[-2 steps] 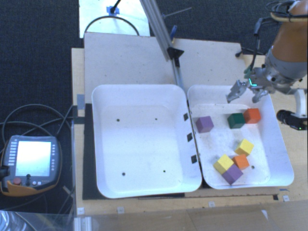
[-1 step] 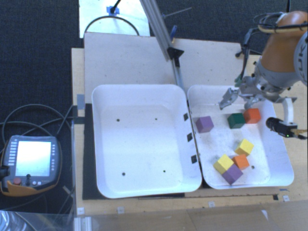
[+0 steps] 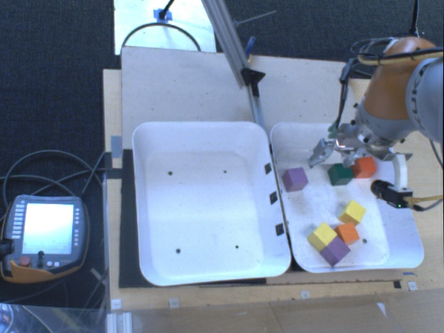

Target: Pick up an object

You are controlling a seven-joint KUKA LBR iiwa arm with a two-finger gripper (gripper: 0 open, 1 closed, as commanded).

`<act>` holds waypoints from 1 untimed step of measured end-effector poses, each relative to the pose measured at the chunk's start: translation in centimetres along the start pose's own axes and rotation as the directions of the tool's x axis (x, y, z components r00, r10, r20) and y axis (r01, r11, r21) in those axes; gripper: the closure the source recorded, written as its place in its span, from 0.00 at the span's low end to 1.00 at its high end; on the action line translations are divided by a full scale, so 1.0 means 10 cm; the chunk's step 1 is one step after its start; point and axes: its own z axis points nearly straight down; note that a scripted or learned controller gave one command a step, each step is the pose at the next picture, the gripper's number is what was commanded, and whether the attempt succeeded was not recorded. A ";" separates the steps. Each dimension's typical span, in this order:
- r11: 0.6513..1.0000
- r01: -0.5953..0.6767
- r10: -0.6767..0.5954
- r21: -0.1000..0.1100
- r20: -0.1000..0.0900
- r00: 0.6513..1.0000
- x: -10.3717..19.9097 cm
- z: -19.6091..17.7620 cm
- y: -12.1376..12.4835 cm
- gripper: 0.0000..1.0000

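Note:
My gripper (image 3: 332,156) hangs over the back part of the right bin (image 3: 409,252), open, with nothing between its fingers. A green block (image 3: 340,175) lies just in front of it, and a red-orange block (image 3: 364,166) sits beside the green one, partly under the wrist. To the left, apart from the others, lies a purple block (image 3: 295,179). Nearer the front are a yellow block (image 3: 352,211), an orange block (image 3: 348,233), a second yellow block (image 3: 322,236) and a second purple block (image 3: 335,250), the last three touching.
The left bin (image 3: 149,207) adjoins the right one along a shared wall with black clips (image 3: 272,197). A slanted metal pole (image 3: 229,33) crosses the back of the bench. A teach pendant (image 3: 43,238) lies off the bench at the left.

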 end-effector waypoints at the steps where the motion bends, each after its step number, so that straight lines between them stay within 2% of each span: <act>1: 1.000 0.002 -0.002 -0.008 -0.001 1.000 0.10 0.46 0.06 0.00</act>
